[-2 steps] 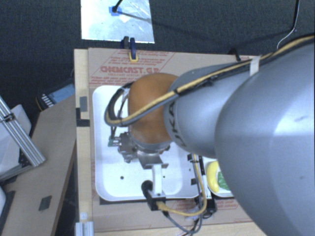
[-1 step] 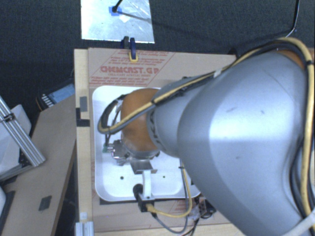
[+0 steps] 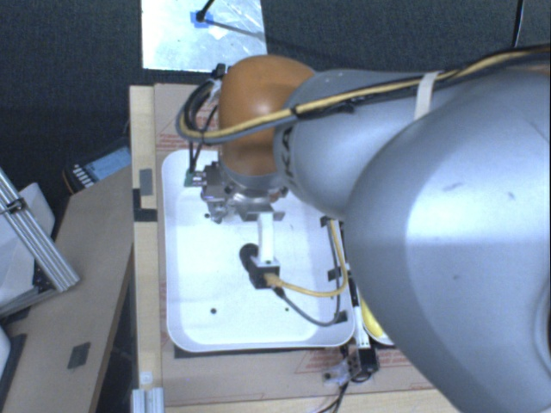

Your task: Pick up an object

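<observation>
Gripper (image 3: 238, 199) hangs over the left bin (image 3: 207, 317), probably near its far edge. We cannot tell whether it is apart or together.

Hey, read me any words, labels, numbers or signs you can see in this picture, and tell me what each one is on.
No text here can be read.
The black strip with white marks at the view's left: too blurred to read, perhaps only stripes.
The white bin and the grey arm: no lettering visible.
</observation>
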Controlling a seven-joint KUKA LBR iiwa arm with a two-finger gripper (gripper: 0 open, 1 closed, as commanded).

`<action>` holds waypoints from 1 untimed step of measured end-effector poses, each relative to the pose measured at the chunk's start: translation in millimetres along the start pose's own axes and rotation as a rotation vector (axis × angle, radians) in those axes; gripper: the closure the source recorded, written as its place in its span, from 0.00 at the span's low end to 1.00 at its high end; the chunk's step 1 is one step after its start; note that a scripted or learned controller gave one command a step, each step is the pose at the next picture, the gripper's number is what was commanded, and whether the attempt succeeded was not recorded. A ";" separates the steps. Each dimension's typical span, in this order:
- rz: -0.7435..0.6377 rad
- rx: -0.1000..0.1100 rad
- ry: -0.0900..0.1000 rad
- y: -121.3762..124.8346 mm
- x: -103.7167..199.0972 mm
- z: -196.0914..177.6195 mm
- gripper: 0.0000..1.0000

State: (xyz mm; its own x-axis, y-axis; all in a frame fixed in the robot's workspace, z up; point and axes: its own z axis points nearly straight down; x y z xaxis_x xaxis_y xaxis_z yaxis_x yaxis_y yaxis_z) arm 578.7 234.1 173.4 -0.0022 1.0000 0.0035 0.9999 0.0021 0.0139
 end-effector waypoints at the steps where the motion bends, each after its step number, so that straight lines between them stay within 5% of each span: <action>1: 0.004 0.012 -0.004 18.5 -13.3 93.0 1.00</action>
State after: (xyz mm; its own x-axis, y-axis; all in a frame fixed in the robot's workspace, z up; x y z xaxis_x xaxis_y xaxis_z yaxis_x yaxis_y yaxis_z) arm 598.6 221.2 80.6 0.0014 1.0000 -0.0001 1.0000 -0.0014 0.0015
